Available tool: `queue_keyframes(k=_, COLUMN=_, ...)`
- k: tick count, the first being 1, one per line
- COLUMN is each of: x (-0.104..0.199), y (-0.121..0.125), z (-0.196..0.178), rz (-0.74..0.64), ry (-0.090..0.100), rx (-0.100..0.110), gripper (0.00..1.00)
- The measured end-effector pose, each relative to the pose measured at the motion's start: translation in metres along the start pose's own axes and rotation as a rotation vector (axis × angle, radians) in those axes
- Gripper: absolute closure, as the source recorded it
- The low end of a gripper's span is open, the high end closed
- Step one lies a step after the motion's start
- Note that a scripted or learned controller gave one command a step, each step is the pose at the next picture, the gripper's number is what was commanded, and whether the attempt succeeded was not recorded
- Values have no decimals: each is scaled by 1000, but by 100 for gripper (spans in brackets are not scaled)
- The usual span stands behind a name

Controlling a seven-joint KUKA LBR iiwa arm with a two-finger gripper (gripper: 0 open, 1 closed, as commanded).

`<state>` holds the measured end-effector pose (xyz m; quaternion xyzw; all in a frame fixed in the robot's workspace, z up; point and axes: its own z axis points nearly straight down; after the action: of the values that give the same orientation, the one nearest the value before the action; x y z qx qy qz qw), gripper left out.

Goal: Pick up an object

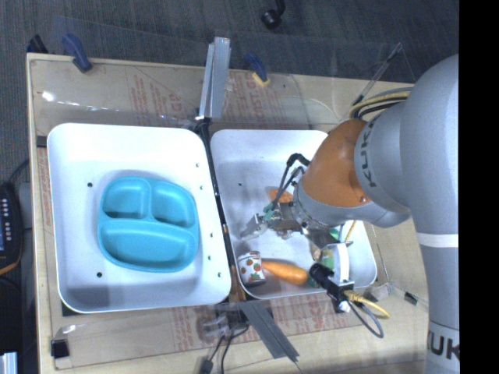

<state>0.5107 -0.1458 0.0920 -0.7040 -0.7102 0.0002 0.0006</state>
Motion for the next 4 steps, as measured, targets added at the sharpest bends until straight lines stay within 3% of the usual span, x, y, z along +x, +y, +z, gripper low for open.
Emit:
queue_keyframes(k=1, x=-46, y=46, z=0, rz=3, ry=0, rx=0, gripper=0)
queue_keyframes(k=2, x=-63, y=98, z=0, rz=-1, ry=0, rx=0, gripper=0)
queue_keyframes(k=3, x=-61, y=99, z=-10, rz=-9, ry=0, rx=1, gripper=100)
queue_keyframes(k=4, x=-61, y=99, z=-10, rz=-10, ry=0, rx=1, gripper=0)
